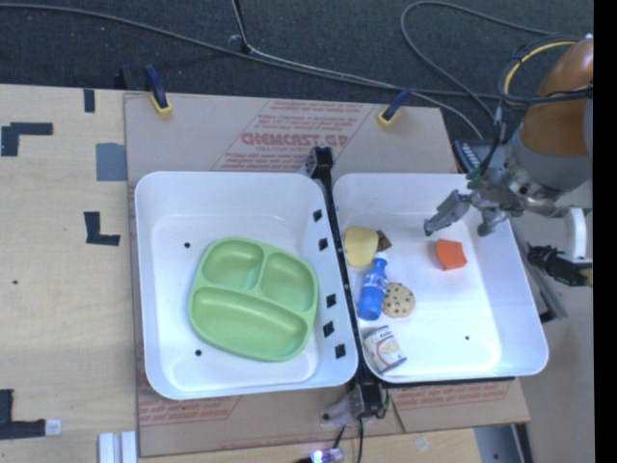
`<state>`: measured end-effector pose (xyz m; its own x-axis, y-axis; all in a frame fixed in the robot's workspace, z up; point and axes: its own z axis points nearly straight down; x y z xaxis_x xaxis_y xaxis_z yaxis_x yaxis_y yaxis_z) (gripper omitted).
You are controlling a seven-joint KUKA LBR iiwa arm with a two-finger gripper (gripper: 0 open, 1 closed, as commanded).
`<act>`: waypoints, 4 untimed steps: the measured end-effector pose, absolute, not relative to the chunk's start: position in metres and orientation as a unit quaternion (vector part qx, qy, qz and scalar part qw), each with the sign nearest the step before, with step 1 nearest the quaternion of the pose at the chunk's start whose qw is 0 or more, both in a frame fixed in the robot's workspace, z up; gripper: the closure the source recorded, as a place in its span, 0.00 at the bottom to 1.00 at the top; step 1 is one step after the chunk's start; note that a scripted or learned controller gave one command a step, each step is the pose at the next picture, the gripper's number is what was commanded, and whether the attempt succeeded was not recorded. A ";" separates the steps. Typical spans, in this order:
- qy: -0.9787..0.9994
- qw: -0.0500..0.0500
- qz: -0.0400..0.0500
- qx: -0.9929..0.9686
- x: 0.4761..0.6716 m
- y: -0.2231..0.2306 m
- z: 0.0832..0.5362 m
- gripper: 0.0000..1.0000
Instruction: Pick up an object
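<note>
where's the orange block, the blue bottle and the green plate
orange block [450, 255], camera view, middle of its top face
blue bottle [372, 291], camera view, middle of its body
green plate [254, 298], camera view, ridge between its compartments

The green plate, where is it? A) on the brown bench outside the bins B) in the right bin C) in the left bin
C: the green plate lies flat in the left bin, alone there, while the small things sit in the right bin.
</note>
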<state>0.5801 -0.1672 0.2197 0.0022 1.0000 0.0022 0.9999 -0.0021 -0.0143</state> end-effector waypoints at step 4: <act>-0.707 -0.006 -0.001 -0.707 0.575 -0.167 0.090 0.00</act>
